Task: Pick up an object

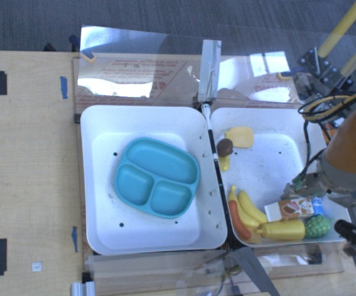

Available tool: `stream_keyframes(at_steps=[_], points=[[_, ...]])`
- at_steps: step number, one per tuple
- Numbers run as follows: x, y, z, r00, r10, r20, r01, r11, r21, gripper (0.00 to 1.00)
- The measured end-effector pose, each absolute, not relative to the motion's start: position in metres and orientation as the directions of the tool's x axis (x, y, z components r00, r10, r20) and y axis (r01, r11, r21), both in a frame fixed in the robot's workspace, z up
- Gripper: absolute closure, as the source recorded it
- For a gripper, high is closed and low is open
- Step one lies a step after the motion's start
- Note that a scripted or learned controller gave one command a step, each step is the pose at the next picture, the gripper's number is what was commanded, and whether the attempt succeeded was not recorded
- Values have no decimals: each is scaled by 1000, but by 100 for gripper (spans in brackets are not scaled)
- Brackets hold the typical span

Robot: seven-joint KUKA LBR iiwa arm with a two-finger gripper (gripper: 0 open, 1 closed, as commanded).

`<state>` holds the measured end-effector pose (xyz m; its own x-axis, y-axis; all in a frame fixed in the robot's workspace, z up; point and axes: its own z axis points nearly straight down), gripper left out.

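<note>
From above, I saw two shallow white bins side by side on the worktop. The left bin [98, 184] held a blue divided plate [156, 176] lying flat near its middle. The right bin [270, 153] held the toy food. A yellow block [241, 137] lay near the bin's far edge, close to the divider, with a small brown round piece [225, 146] touching its near-left side. Along the near edge sat a cluster: an orange carrot [238, 221] against the left wall, a banana [250, 207] just beside it, a yellow squash-like piece [283, 229] lying lengthwise, a small printed box [297, 208] above that, and a green bumpy item [317, 226] at the near right corner. My arm [350, 153] reached in from the right, its orange band over the right bin's right edge. The gripper [307, 187] hung just above the printed box; I could not tell how far its fingers were apart or whether they had hold of anything.
</note>
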<state>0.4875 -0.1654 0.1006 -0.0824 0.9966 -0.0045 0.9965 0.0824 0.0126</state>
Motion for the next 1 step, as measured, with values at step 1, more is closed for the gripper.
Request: stream_keyframes(at_steps=[1], points=[[482, -87, 212, 48, 999, 1, 999, -48, 4, 100]])
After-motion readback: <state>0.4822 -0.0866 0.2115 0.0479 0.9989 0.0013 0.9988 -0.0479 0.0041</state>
